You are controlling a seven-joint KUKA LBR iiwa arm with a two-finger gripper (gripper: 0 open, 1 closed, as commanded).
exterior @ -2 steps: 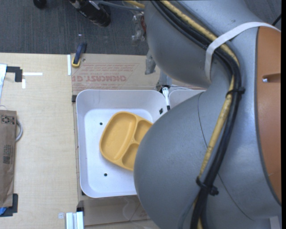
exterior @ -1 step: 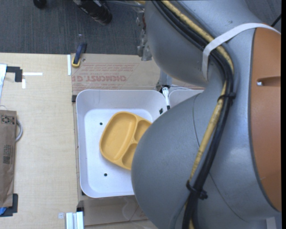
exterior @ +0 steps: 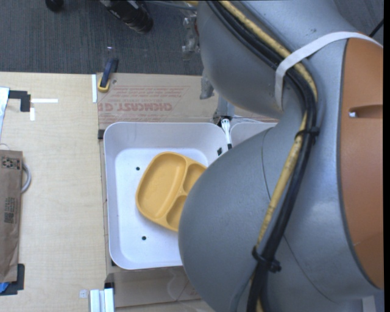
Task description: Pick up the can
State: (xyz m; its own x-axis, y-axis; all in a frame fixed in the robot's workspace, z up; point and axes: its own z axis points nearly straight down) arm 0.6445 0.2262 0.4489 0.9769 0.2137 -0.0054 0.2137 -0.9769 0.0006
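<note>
My grey arm (exterior: 274,183), with its orange band (exterior: 365,152) at the far right, covers most of the right half of the view, the right bin (exterior: 253,130) among it. What lies under the arm is hidden. In the left white bin (exterior: 113,183) rests a yellow divided plate (exterior: 161,189), its right part tucked under the arm.
A cardboard sheet with red print (exterior: 146,100) lies behind the bins. A brown paper bag (exterior: 9,213) sits at the left edge of the wooden bench (exterior: 55,183). Dark floor and black gear (exterior: 128,15) are at the top.
</note>
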